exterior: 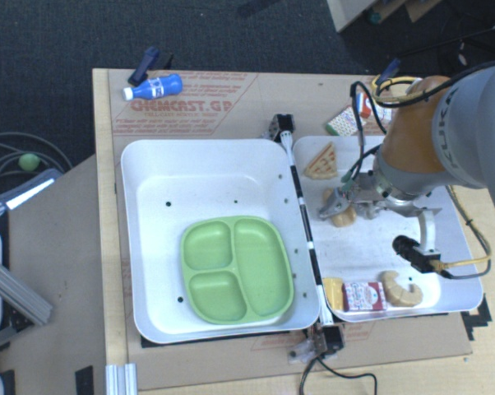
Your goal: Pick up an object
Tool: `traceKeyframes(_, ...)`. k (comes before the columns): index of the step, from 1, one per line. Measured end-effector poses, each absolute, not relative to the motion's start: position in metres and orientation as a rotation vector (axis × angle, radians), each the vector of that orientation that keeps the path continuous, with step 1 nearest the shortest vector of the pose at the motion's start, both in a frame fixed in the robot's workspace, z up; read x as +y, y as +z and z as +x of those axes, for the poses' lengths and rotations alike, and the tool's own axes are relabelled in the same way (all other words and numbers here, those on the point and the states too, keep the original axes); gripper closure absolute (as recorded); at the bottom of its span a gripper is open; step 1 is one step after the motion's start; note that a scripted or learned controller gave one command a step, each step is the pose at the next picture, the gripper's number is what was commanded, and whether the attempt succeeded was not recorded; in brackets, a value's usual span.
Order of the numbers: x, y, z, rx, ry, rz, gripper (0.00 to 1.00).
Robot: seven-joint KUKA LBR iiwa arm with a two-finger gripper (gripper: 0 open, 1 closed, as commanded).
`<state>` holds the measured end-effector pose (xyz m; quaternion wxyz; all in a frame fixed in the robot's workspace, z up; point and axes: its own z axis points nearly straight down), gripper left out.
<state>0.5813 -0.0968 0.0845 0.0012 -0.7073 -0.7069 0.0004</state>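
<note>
- We saw the gripper low in the right bin, over a tan piece.
- We could not tell how its jaws stood.
- A green tray lay in the left bin.

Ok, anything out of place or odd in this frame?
One thing: a blue and white bottle lies on its side on the bench, outside both bins. The green divided plate sits flat in the left bin.
</note>
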Motion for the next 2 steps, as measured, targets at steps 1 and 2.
traceKeyframes(1,-0.097,0.094,0.582,-2.219,0.000,-2.222,1.00)
traceKeyframes(2,-0.015,0.214,0.539,-2.224,-0.002,-2.220,1.00)
